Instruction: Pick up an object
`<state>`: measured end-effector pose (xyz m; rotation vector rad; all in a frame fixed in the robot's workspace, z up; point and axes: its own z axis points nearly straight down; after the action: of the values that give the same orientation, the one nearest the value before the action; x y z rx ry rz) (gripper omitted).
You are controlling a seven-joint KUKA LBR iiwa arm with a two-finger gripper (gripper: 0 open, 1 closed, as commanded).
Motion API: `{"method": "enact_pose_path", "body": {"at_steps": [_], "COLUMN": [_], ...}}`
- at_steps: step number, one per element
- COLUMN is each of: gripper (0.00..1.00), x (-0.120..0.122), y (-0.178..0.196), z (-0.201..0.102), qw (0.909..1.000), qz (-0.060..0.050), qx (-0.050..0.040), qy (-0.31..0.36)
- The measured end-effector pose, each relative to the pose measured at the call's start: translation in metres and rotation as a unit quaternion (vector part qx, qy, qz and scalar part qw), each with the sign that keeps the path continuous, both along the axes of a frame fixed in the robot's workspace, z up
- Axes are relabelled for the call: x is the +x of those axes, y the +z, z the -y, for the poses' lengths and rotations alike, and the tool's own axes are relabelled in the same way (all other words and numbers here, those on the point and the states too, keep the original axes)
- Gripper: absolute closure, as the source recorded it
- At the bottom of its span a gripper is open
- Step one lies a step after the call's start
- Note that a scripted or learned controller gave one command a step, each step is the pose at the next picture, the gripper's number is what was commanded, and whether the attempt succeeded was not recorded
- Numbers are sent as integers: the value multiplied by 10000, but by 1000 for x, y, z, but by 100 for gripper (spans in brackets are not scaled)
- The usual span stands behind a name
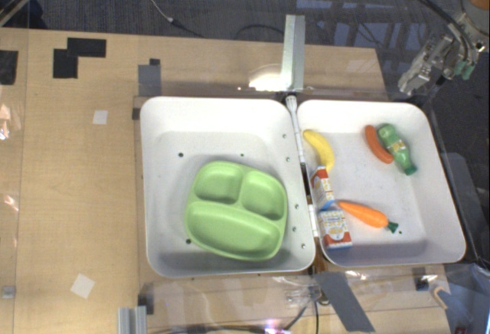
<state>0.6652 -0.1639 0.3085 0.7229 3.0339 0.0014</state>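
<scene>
Hovering beyond the right bin's (429, 122) far corner, the gripper (429, 68) is seen with nothing held; its jaw state cannot be told, and the carrot (364, 214) lies unpicked in that bin

you can't read any text here. the small carton (334, 224) in the right bin (429, 248) carries printed red and blue graphics, and the green bottle (397, 147) has a label, but both are too small to make out.
</scene>
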Motion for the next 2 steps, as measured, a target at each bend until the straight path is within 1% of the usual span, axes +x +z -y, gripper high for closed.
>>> {"method": "enact_pose_path", "body": {"at_steps": [1,2], "gripper": [100,100], "x": [-4,1], "y": [-6,4], "z": [-7,-11], "qw": [9872,9560], "qz": [-60,-53], "qx": [38,58], "qy": [-1596,-2932]}}
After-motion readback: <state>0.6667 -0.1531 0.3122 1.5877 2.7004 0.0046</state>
